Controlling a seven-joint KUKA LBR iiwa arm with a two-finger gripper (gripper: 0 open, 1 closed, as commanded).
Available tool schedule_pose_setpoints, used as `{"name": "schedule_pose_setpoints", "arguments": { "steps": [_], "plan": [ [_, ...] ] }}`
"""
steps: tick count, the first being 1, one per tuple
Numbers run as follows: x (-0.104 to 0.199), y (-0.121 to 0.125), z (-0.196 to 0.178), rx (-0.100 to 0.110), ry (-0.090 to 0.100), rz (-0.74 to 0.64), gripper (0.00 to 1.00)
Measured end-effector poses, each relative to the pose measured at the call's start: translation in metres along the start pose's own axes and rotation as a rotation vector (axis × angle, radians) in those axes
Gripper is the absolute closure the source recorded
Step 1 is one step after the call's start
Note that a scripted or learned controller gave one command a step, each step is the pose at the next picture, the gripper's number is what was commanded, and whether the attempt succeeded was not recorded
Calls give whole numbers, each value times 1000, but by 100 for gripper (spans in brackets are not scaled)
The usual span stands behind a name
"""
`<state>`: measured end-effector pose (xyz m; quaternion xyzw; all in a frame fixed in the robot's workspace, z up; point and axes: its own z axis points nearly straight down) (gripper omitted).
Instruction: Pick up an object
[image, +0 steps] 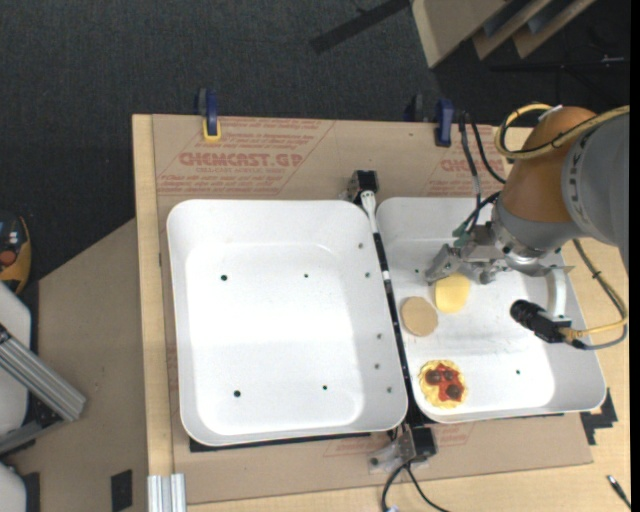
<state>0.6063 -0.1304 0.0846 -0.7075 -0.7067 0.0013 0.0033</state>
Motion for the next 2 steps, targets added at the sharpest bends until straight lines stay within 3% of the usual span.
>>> {"name": "schedule_pose_setpoints", "arguments": {
  "steps": [1,2],
  "plan": [
    [-2,3,-11,-7,-3,0,100],
    [67,64,-108,-22,-3,-10,100]
  ]
}}
